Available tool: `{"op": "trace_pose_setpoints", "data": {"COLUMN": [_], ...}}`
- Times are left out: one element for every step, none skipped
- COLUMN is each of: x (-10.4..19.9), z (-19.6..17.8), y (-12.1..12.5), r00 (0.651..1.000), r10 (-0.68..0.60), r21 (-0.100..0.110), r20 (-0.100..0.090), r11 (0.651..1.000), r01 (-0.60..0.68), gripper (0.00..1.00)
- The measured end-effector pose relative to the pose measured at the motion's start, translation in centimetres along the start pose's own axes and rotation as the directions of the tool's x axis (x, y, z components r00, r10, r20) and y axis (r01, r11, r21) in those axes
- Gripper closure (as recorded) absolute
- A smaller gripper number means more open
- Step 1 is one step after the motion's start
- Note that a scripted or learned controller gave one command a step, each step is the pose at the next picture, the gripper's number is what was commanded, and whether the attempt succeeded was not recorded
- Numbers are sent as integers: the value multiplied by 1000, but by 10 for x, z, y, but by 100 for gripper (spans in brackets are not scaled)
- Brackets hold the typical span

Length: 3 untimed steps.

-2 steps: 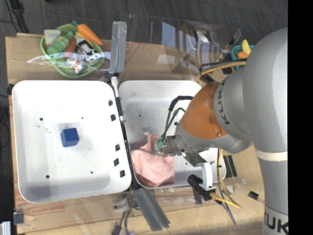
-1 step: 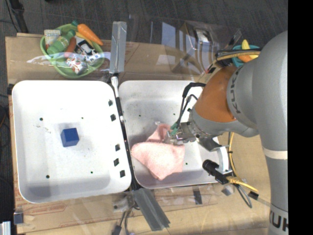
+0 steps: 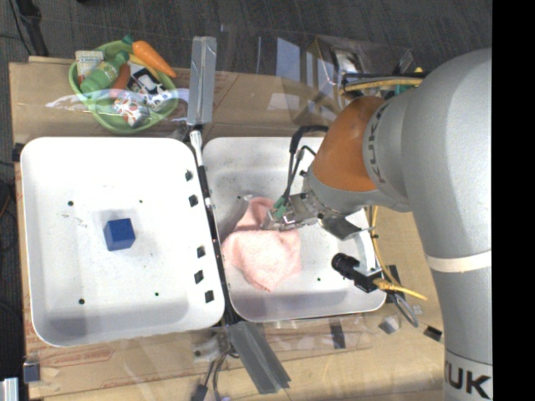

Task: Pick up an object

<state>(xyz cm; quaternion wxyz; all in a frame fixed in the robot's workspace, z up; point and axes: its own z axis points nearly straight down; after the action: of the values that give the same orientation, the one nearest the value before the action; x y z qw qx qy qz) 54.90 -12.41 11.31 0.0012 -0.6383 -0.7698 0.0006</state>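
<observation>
Pink cloth (image 3: 262,256), soft and crumpled, lies in the right bin (image 3: 251,153), centre of frame, spread toward that bin's lower left w/ one narrow end running up-right. That upper end reaches the gripper (image 3: 282,216), which sits at the cloth's top right edge, touching or just over it; can't tell if fabric is actually between the tips. Finger state: can't tell, too small and dark against the wrist. Grey arm (image 3: 435,132) w/ orange band (image 3: 351,149) fills the right side. Blue cube (image 3: 119,233) sits in the left bin (image 3: 50,165), mid-left, well apart. Green bowl (image 3: 113,122) of toy food at upper left, outside the bins.
</observation>
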Motion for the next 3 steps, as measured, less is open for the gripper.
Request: {"op": "trace_pose_setpoints", "data": {"x": [0, 8, -1], "z": [0, 22, 20], "y": [0, 16, 32], "r00": [1000, 998, 986], "r10": [-1, -55, -164], "r21": [0, -1, -3], "r20": [0, 1, 1], "r11": [1000, 998, 986], "r01": [1, 55, 164], "gripper": [0, 0, 0]}}
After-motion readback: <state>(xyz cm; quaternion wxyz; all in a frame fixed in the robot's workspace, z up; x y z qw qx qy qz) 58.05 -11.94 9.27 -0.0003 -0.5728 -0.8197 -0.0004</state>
